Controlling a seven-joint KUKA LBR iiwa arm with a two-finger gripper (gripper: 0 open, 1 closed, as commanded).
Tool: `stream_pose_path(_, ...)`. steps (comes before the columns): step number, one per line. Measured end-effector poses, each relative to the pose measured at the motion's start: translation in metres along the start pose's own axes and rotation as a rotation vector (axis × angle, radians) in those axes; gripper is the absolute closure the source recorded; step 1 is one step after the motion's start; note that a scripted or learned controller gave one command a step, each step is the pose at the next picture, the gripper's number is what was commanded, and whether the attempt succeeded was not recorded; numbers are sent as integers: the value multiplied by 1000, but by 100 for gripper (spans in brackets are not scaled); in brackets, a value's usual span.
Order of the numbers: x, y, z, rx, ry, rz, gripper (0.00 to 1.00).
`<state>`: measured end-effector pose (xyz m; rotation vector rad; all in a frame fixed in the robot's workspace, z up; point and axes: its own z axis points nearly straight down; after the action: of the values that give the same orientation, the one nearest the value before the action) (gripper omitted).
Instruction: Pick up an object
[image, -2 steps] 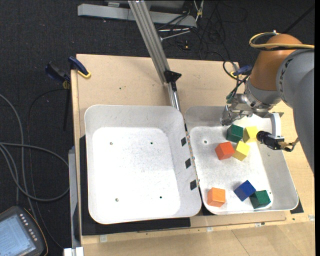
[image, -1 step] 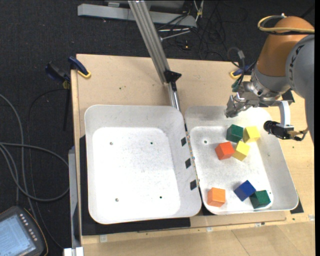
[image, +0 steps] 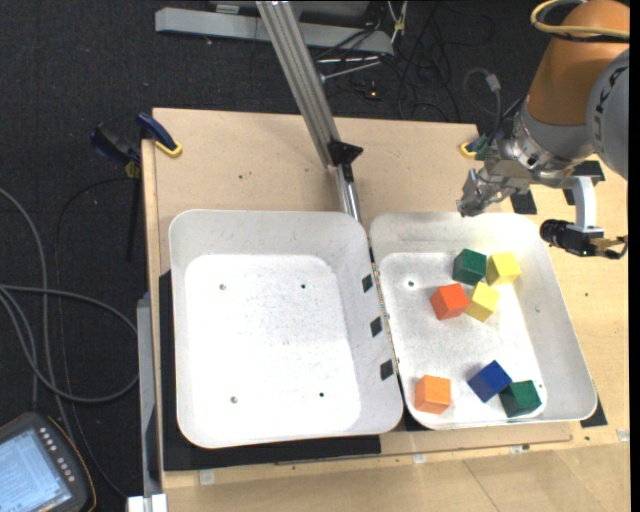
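Blocks are what we have to choose from, and all seven sit in the right bin (image: 560, 330), below the pincer (image: 472, 205) as the camera sees it. The pincer hangs over the bin's far rim, carrying nothing; its tips are dark and small against the desk (image: 260, 160), so we cannot tell whether they are spread or pressed together.

Nearest below it sits a cluster of four: a green block (image: 469, 266) and a yellow block (image: 503, 267) side by side, then a red-orange block (image: 450, 300) and a second yellow block (image: 483, 301) just under them. The four crowd close, some touching, which we judge leaves little room for fingers to slip between.

Farther off, toward the bin's near edge, an orange block (image: 433, 392) stands alone, well apart from a blue block (image: 489, 380) that touches a second green block (image: 520, 398). We think the lone orange block offers the cleanest grasp, though it is the longest reach.

To the pincer's left and lower lies the left bin (image: 200, 250). The arm holding high above the rim looks to us like a pose before descent, with no target yet committed.
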<state>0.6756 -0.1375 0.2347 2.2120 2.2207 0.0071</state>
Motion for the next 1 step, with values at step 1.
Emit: stream_pose_path(1,0,1,-33,3,0,1,100)
